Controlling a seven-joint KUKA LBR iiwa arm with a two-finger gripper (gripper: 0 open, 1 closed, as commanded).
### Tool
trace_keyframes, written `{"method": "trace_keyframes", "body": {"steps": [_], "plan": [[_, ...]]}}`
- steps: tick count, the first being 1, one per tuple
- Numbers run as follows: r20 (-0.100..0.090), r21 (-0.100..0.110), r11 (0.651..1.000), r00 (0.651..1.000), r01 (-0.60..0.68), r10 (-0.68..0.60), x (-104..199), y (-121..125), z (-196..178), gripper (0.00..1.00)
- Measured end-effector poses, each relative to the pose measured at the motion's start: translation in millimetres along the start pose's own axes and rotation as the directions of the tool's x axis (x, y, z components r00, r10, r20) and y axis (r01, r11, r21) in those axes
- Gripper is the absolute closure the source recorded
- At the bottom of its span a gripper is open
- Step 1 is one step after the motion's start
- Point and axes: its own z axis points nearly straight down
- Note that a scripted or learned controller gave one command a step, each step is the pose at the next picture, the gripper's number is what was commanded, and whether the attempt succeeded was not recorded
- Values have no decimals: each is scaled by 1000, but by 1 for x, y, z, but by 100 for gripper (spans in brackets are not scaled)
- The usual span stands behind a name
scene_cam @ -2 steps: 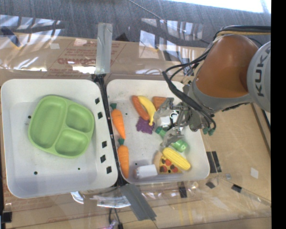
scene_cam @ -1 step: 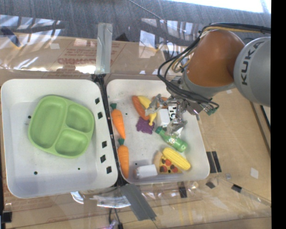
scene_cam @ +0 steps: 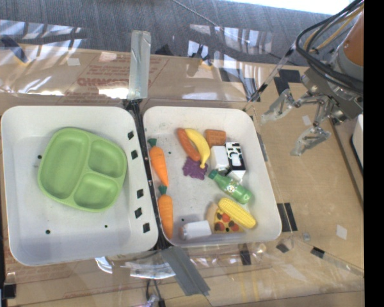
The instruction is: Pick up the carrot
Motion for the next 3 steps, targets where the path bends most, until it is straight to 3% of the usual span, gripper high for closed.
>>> {"method": "trace_keyframes", "body": {"steps": [1,2,3], "plan": [[-9,-22,996,996,91,-91,30,40,166,0],[-2,-7,994,994,105,-105,30,24,278,0],[-1,-8,981,981,193,-193,2,25,185,0]]}}
